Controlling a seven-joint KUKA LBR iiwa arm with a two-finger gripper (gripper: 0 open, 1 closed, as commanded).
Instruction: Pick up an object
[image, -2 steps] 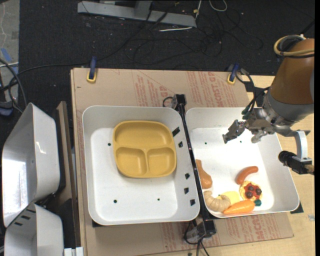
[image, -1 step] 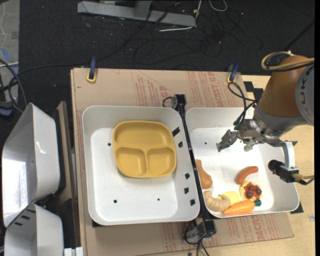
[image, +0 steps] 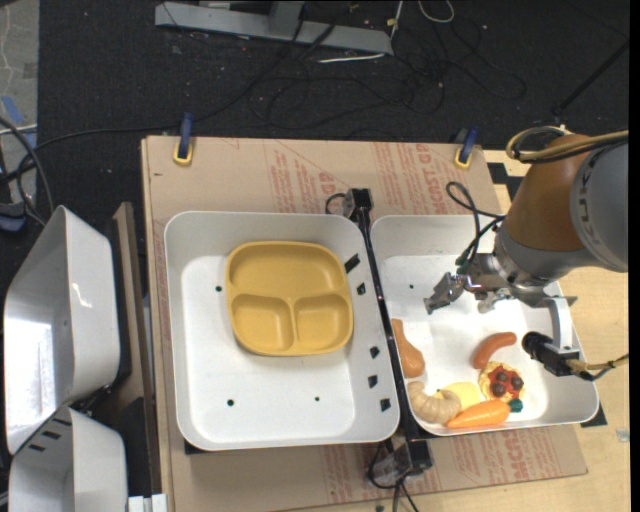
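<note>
The right bin (image: 420, 245) holds several toy foods along its near side: an orange gourd-shaped piece (image: 405, 349), a reddish sausage (image: 494, 348), a small tart with berries (image: 502, 381), a yellow wedge (image: 460, 392), a carrot (image: 480, 414) and a knobbly beige piece (image: 434, 404). My gripper (image: 463, 299) hangs over the middle of this bin, above and behind the sausage. It is open, with its fingers (image: 439, 299) spread and nothing between them.
In the left bin (image: 190, 330) lies a yellow three-part plate (image: 290, 297). A black divider (image: 375, 300) runs between the bins. The grey arm with its orange band (image: 545, 205) comes in from the right. Cables trail over the right bin's far corner.
</note>
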